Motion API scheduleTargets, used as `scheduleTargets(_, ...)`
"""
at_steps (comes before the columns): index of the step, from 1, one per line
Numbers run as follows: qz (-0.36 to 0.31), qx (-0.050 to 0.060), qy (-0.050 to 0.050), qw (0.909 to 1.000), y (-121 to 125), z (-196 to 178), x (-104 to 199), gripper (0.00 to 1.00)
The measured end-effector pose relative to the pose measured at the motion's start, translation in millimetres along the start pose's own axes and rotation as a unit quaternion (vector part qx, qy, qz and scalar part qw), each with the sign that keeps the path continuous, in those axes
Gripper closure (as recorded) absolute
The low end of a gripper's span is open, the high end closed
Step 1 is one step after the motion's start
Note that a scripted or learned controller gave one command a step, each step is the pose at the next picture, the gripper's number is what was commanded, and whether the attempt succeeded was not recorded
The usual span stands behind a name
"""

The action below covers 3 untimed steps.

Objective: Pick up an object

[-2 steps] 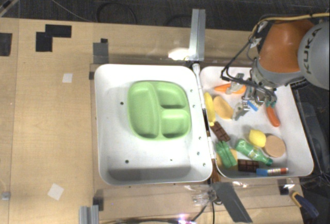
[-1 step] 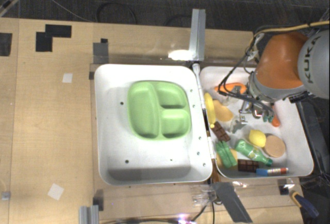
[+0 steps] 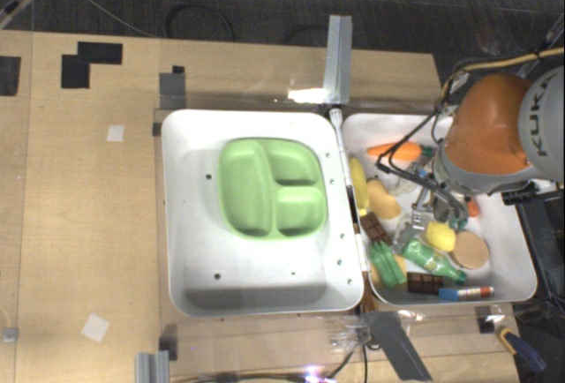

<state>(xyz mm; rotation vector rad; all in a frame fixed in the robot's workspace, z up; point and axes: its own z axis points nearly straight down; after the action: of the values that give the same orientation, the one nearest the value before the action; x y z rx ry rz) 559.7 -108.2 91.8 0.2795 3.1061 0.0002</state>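
Note:
My gripper (image 3: 422, 221) hangs low inside the right bin (image 3: 516, 236), below the orange band of the arm (image 3: 485, 125). Right under and around it lie a yellow lemon (image 3: 440, 237), a green bottle (image 3: 430, 261) and a round brown disc (image 3: 471, 251). To its left sit a pale yellow pear-shaped fruit (image 3: 381, 199), a banana (image 3: 357, 179) and a brown chocolate bar (image 3: 370, 226). An orange carrot (image 3: 394, 150) lies at the back of the bin. The arm hides part of the bin's middle.
The left bin (image 3: 190, 222) holds a green divided plate (image 3: 269, 187). A green leafy piece (image 3: 385, 266), a dark bar (image 3: 423, 282) and a marker (image 3: 464, 292) lie along the right bin's front wall. Cables (image 3: 410, 159) loop beside the wrist.

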Motion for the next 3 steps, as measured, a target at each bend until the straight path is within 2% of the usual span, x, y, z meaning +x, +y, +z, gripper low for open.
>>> scheduleTargets(1,-0.016,0.0,0.004,0.9999,16.6,4.7,-68.8,0.0)
scheduleTargets(2,-0.024,0.0,0.004,0.9997,21.9,2.8,-32.4,0.0)
scheduleTargets(3,-0.018,0.0,0.003,0.9998,11.3,0.6,11.3,0.0)
